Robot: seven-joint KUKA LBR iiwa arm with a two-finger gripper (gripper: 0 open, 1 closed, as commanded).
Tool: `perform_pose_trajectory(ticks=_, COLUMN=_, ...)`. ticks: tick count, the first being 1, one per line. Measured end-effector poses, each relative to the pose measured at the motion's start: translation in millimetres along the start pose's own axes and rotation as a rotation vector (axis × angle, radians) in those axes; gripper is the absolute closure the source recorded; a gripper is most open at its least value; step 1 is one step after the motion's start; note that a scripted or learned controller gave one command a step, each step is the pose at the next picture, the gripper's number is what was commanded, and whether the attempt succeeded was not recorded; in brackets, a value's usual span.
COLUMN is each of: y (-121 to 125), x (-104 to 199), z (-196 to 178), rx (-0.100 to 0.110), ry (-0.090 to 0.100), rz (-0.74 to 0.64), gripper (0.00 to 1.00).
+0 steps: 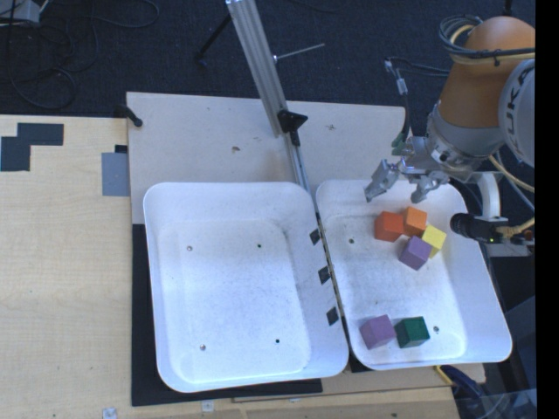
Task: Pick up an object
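White plastic is what you see nearest the lower edge of the frame: two shallow bins side by side. Your left bin point(175, 225) takes the lower centre, and nothing lies on its speckled floor. Your right bin point(476, 321) holds all the blocks.

At the lower end of that right bin, a purple block point(377, 331) and a dark green block point(412, 331) sit just beside each other, apparently touching. Higher in the frame, towards the bin's upper right, four more cluster together: a lilac block point(416, 252), a yellow block point(433, 236) just to its right, a red-orange block point(389, 226) and a smaller orange block point(416, 219) pressed against it.

Above that cluster, the gripper point(406, 182) hangs over the bin's upper rim, its fingers spread apart, with nothing between them. It is near the orange block but apart from it. The grey arm with its orange band point(489, 59) fills the upper right of the frame.

Farther up, a slanted aluminium rail point(262, 68) rises from the pale bench board point(201, 138) between the bins towards the top centre.
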State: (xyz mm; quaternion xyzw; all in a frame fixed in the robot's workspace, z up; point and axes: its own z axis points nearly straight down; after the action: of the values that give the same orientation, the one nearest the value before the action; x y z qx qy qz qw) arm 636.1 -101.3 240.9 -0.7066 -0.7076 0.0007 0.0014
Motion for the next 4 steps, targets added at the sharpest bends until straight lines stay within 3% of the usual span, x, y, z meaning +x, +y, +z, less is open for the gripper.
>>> perform_pose_trajectory(ticks=1, y=-19.6, x=-55.8, z=117.5, rx=-0.002, ry=-0.003, rz=0.003, gripper=0.00)
perform_pose_trajectory(ticks=2, y=17.6, x=-58.7, z=126.8, rx=-0.022, ry=-0.010, rz=0.001, gripper=0.00)
perform_pose_trajectory(ticks=3, y=18.3, x=-59.4, z=117.5, rx=-0.021, ry=-0.010, rz=0.000, gripper=1.00)
perform_pose_trajectory(ticks=4, y=-30.3, x=2.2, z=23.2, rx=-0.006, ry=0.001, rz=-0.003, gripper=1.00)
